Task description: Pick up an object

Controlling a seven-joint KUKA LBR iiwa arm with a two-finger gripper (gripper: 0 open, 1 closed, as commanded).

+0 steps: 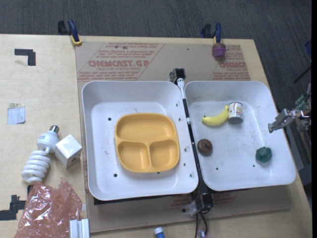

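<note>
Hand (pixel 277 124) waits at the bench's right edge, grip impossible to judge. The banana (pixel 216 118) looks light, smooth, slightly soft: take it mid-curve.

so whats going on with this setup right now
A robot arm is set up to pick an object from two white bins. Its gripper sits at the right edge of the right bin, holding nothing. That bin has a banana, a small can, a brown piece and a green piece. The left bin holds a yellow divided tray.
</note>
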